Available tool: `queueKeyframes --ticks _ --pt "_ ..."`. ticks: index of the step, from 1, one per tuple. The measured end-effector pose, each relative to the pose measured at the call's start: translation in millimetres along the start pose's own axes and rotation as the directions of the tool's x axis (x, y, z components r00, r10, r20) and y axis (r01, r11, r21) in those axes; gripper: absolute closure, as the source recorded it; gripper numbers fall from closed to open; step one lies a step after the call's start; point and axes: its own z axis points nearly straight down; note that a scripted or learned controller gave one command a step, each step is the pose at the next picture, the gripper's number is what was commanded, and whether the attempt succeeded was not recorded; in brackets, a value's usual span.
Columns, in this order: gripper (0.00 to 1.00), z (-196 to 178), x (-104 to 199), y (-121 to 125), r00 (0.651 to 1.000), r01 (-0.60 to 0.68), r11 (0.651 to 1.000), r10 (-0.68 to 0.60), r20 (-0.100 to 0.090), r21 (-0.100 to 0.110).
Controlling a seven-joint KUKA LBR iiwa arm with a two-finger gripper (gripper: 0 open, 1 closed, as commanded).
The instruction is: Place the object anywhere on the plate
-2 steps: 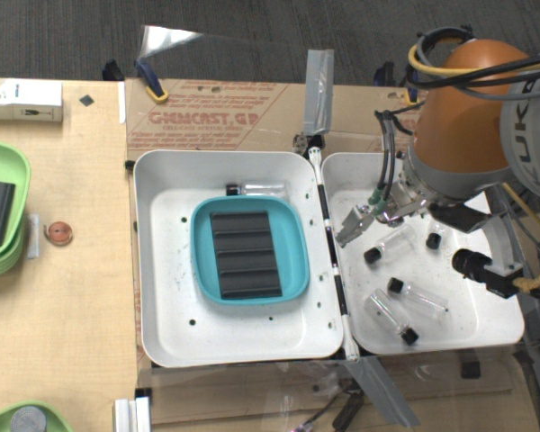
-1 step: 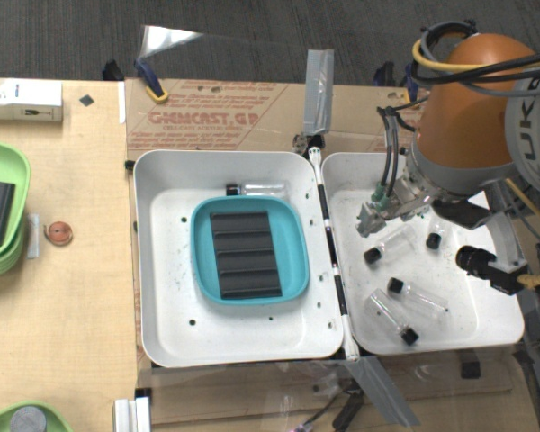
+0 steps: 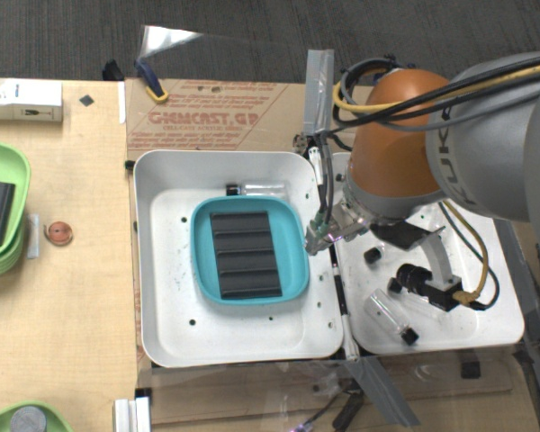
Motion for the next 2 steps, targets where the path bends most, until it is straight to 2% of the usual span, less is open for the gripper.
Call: queueKeyframes --ticks 1,2 --pt "0.00 0.0 -0.3 -0.1 1.000 -0.001 1.000 0.001 0.000 0.000" --pt "1.00 -8.0 -1.9 -0.2 1.000 -0.003 1.000 0.003 0.001 0.002"
